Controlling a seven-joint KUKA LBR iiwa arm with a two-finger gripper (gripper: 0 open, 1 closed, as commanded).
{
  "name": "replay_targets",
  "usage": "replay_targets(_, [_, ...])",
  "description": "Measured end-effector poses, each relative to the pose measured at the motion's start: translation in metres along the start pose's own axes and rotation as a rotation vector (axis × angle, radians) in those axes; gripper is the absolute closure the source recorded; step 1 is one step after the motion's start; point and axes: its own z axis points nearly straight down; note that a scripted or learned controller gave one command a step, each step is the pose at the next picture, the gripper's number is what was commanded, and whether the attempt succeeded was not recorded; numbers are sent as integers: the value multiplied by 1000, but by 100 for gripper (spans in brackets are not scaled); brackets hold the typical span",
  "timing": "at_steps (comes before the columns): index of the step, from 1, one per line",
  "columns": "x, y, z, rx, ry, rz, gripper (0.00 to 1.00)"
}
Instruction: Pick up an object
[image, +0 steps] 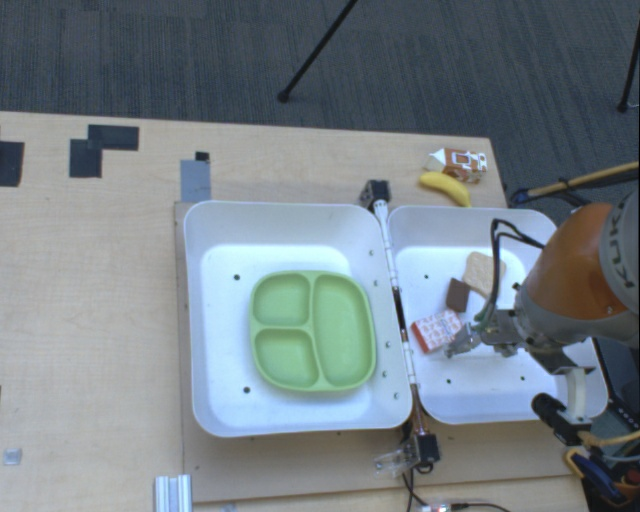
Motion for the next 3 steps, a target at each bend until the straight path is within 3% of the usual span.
replay_targets(1, [1,2,-11,-4,0,-2,100])
replay_targets(2, [1,2,-10,-4,0,-2,0])
replay_targets(3, [29,-3,11,6,-1,3,0])
